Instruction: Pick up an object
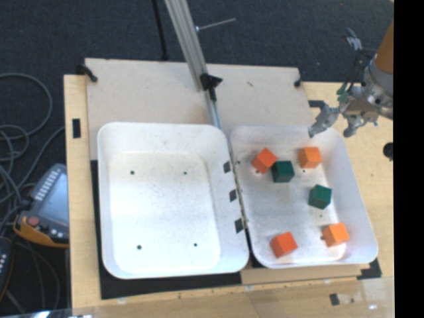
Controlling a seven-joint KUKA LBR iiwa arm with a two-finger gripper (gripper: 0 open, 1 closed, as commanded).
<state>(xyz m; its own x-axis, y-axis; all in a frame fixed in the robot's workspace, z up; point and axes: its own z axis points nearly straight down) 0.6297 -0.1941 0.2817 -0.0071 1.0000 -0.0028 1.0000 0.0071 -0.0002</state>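
Observation:
The right bin (pixel 351 177) holds several small cubes. An orange cube (pixel 264 159) and a dark green cube (pixel 283 171) sit touching near its back left. Another orange cube (pixel 309 157) lies toward the back, a green cube (pixel 320 196) sits mid-right, and two orange cubes (pixel 283 244) (pixel 335 234) rest near the front. My gripper (pixel 335 121) hangs over the bin's back right corner, its two fingers spread apart with nothing between them. It is above and to the right of the back orange cube.
The left bin (pixel 112 197) lies beside the right one. A slanted aluminium post (pixel 189 38) rises behind the bins. A handheld pendant (pixel 46 204) and cables lie off the bench to the left.

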